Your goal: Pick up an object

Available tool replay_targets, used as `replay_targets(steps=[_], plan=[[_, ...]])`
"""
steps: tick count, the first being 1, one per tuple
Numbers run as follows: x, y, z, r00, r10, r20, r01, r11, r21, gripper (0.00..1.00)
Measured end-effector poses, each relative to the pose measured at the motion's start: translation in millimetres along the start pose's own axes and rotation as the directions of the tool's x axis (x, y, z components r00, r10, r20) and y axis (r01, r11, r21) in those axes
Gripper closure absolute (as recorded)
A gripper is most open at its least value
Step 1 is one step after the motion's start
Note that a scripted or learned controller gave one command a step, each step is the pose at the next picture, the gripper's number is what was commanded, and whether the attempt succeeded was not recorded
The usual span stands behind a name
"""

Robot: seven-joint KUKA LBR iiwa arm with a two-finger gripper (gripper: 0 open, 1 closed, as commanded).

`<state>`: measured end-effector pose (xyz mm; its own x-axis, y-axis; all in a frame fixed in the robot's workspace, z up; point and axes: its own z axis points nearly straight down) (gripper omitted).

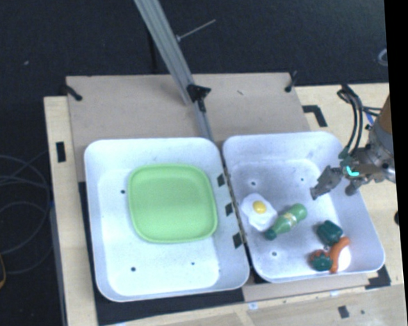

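My two-finger gripper (336,181) hangs spread and empty over the right white bin (286,146); the green plastic bottle (288,220) lies ungrasped.

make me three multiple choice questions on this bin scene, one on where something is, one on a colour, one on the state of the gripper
1. Where does the green plate lie?
A. in the left bin
B. in the right bin
C. on the bench outside both bins

2. What colour is the yolk of the toy fried egg?
A. red
B. yellow
C. blue

3. How does the gripper stand?
A. shut on the green bottle
B. resting on the plate
C. open, holding nothing, over the right bin

Answers:
1. A: the plate sits flat in the left bin.
2. B: a yellow spot shows on the white egg, beside the green bottle.
3. C: its fingers are spread near the right bin's right wall, with nothing between them; the toys lie lower in the bin.
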<state>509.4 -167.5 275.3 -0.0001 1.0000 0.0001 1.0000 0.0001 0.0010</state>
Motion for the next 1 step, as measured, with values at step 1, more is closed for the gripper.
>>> replay_targets(steps=[1], plan=[[0.0, 0.0, 0.0, 1.0, 0.0, 0.0, 0.0, 1.0, 0.0, 0.0]])
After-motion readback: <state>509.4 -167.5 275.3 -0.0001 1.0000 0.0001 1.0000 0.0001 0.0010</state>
